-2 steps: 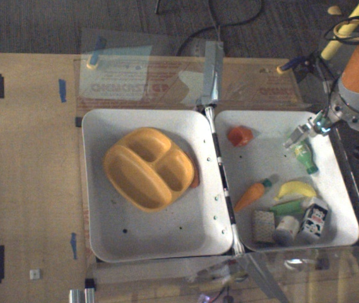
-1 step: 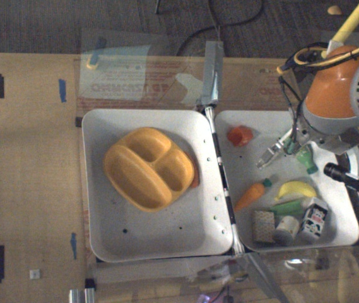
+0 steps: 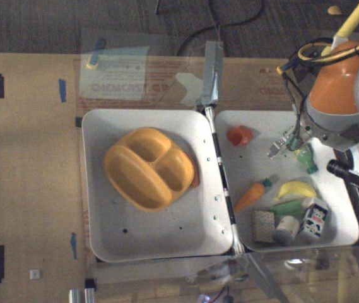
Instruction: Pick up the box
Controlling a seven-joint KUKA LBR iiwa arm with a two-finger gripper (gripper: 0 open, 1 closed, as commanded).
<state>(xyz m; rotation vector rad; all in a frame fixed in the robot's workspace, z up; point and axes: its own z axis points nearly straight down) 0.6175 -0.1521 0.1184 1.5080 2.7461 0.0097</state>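
Observation:
The box [image 3: 315, 221] is a small white carton with black and red print. It lies in the front right corner of the right bin [image 3: 255, 169], touching a grey can [image 3: 286, 230]. My gripper [image 3: 281, 146] hangs over the back middle of that bin, well behind and to the left of the box. It is open with nothing between its metal fingers [image 3: 274, 150]. A green bottle [image 3: 305, 160] lies just to the right of the gripper, under the wrist.
Around the box lie a banana [image 3: 294, 189], a green piece [image 3: 288, 206], a tan square block [image 3: 263, 225] and a carrot [image 3: 250, 196]. A red fruit [image 3: 240, 135] sits at the bin's back left. The left bin [image 3: 166, 232] holds a yellow divided plate [image 3: 149, 167].

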